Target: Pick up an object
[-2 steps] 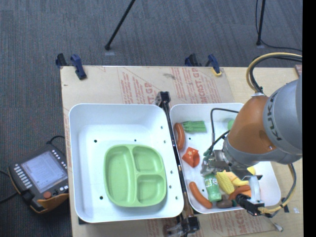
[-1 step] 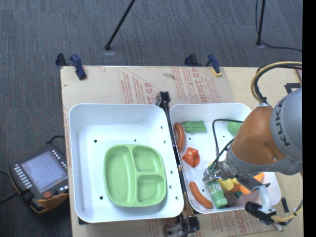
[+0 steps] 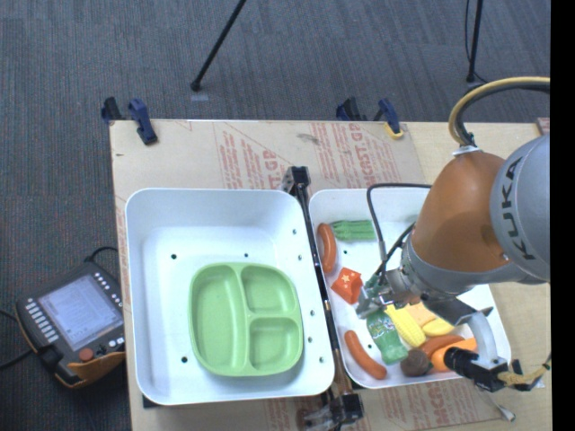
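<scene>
Nearest the camera, along the front of the right bin (image 3: 355, 375), lay a sausage (image 3: 365, 355), a brown lump (image 3: 415, 363) and an orange carrot-like piece (image 3: 440, 347), with a green packet (image 3: 388, 336) and a yellow corn cob (image 3: 406, 323) just behind them. The hand (image 3: 377, 296) hung low over this heap, close beside a red toy piece (image 3: 347, 285); the wrist hid its working end, so whether it was clenched, released or grasping anything could not be told. Farther back in the same bin sat a second sausage (image 3: 327, 246) along the left wall and a green vegetable (image 3: 355, 230) beyond it. The left bin (image 3: 157, 241) held a green divided plate (image 3: 244, 317). Beyond both bins the desk (image 3: 225, 151) ran back to blue clamps (image 3: 141, 119) at its far edge. To do the pick well, the descent probably should settle on one piece standing apart from its neighbours, such as the red one, squarely straddled, before any lift.
</scene>
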Robot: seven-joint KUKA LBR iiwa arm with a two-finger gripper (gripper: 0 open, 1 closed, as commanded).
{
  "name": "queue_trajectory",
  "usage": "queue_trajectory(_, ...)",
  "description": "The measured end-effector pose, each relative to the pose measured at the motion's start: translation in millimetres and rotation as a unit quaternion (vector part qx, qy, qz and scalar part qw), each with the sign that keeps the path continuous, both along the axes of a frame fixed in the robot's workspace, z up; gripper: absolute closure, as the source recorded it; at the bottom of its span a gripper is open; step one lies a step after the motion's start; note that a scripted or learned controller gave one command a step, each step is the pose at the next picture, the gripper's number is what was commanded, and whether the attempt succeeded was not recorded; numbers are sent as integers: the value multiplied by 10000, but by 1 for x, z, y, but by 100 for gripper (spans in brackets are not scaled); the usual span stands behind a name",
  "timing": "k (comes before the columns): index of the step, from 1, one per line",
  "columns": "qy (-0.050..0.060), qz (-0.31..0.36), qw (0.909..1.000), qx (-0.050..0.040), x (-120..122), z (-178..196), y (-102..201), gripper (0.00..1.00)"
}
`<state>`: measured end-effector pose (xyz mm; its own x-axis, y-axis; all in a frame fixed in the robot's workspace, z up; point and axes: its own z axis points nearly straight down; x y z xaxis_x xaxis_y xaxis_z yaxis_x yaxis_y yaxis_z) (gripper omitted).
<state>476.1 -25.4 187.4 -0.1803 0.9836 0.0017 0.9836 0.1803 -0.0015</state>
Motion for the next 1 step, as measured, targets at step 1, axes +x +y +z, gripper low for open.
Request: queue_trajectory(1,5,-8,10000,-1,0,0,-1,0)
